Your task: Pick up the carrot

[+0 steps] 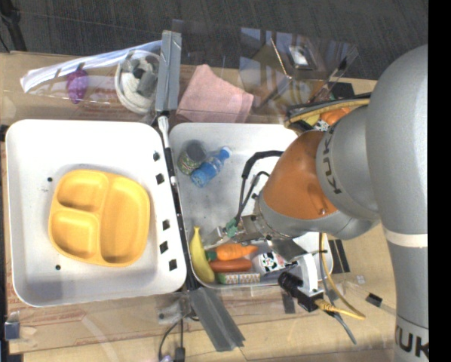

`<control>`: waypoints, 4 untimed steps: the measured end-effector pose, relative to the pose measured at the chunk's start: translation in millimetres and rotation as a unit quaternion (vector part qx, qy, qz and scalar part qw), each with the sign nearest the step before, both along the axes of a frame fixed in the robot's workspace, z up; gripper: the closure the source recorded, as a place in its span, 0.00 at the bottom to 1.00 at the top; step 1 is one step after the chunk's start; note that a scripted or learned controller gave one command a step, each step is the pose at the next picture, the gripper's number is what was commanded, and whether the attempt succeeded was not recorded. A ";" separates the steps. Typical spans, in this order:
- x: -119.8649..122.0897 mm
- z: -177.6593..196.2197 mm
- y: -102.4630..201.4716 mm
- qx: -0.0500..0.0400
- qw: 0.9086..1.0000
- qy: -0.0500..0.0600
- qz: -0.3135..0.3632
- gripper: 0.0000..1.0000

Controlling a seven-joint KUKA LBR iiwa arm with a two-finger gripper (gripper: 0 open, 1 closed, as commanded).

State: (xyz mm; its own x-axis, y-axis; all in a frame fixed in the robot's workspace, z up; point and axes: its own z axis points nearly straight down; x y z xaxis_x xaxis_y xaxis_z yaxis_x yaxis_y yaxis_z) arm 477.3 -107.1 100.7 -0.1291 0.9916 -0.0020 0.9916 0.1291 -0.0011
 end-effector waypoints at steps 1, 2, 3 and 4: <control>-0.6 -9.3 -76.6 0.001 1.000 0.000 -0.021 0.00; 1.6 1.3 -76.0 0.001 1.000 -0.002 -0.018 1.00; 1.2 1.2 -76.0 0.001 1.000 -0.001 -0.018 0.00; 2.8 11.1 -75.6 0.001 1.000 -0.002 -0.016 1.00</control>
State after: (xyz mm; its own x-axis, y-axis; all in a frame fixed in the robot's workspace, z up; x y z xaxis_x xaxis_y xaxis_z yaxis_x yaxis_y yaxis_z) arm 480.1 -182.7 111.8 -0.0969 0.9953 -0.0002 0.9953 0.0969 0.0033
